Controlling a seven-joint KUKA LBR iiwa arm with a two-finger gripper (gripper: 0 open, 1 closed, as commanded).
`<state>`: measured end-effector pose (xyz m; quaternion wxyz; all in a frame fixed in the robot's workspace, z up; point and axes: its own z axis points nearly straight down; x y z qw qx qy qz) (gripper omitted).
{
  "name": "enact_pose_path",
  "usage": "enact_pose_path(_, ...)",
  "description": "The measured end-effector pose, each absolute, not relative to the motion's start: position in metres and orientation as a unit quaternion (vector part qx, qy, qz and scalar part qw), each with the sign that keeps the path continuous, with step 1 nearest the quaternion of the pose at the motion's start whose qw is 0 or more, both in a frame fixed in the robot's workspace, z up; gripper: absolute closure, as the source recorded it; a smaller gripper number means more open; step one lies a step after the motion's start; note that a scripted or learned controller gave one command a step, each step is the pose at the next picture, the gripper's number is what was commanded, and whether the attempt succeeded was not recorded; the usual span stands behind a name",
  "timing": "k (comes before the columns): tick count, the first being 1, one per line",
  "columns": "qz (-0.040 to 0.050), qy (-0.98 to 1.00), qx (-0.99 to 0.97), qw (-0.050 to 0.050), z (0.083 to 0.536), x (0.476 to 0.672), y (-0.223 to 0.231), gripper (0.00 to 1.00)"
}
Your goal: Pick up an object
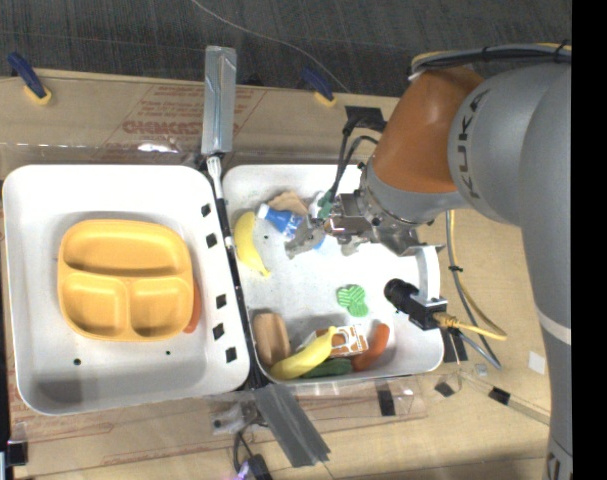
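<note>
1. Target candidate: blue object (pixel 280 218) is lying in the right bin (pixel 413 363), far-left part, just left of the gripper (pixel 305 238). A tan item (pixel 288 204) is sitting against its far side.
2. Key relation: blue object is positioned just left and slightly far of the fingertips, touching or nearly so. Its long axis can't be judged; too small and partly covered.
3. Finger state: cannot be told, the tips are blurring into the blue object. No object is being seen clearly between them, so no hold is being claimed.
4. A banana (pixel 246 243) is lying left of the blue object along the bin's left wall, long axis running near-far.
5. Green piece (pixel 351 297) is sitting near of the gripper, well apart on open floor.
6. Near edge is crowded: brown roll (pixel 270 337), second banana (pixel 308 354), red item (pixel 373 343), touching each other.
7. Left bin (pixel 28 368) is holding a yellow divided tray (pixel 128 278); well apart from the arm (pixel 463 138).
8. Judgement: a short leftward shift is probably being called for.
</note>
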<state>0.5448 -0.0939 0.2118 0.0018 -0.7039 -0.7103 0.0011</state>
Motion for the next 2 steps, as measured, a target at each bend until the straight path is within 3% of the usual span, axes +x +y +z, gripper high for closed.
enact_pose_path(1, 0.0005, -0.661, -0.751, 0.000, 0.0918, 0.6103, -0.1218, 0.00)
enact_pose_path(2, 0.0006, -0.662, -0.749, 0.001, 0.1014, 0.6104, -0.1209, 1.00)
